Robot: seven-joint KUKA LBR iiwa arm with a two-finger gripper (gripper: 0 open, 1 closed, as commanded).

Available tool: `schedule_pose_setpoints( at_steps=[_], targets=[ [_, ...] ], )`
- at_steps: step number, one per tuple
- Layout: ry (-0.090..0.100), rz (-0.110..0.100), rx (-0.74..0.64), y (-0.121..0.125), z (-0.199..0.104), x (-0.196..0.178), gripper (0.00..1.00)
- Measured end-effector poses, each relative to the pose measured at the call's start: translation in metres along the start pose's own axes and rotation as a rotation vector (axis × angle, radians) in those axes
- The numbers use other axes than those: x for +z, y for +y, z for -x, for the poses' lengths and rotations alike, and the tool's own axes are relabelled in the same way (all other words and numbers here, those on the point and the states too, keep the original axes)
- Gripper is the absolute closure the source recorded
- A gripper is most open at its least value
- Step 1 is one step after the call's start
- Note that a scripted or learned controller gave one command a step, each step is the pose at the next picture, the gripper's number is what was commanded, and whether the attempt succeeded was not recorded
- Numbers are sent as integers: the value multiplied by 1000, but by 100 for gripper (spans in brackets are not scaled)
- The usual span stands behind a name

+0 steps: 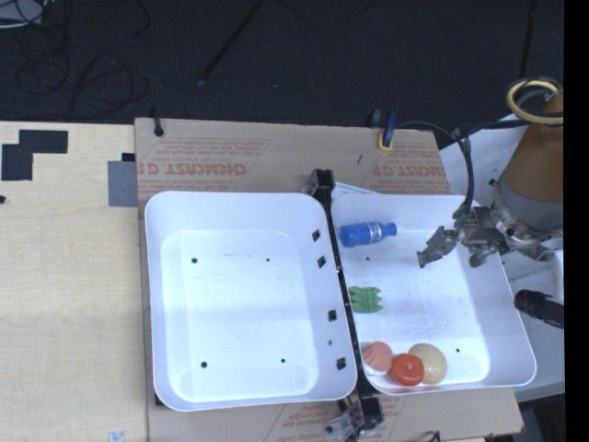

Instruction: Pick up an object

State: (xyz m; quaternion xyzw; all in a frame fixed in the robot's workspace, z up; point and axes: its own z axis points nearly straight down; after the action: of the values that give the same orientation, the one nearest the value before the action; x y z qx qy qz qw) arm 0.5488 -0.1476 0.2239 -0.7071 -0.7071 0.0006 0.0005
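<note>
Pincer (457, 247) hung open and empty over right bin's (515, 339) far right edge | blue bottle (367, 234) lay near far left corner | risk: round bottle could roll from closing fingers.

Pretty clearly a robotics lab setup. A grey robot arm with an orange band (537, 168) comes in at the right over two shallow white plastic bins (241, 212) sitting on a sheet of printed brown cardboard (276, 159), all on a pale wooden bench (64, 284). Loose black cables (55, 7) trail over the dark floor along the top.
</note>
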Motion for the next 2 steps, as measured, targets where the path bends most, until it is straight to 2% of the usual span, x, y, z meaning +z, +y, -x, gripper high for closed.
schedule_pose_setpoints(
  at_steps=[1, 2],
  targets=[
    [2, -8, 6, -61, 46, 49, 0],
    [2, -3, 5, -58, 45, 36, 100]
  ],
)
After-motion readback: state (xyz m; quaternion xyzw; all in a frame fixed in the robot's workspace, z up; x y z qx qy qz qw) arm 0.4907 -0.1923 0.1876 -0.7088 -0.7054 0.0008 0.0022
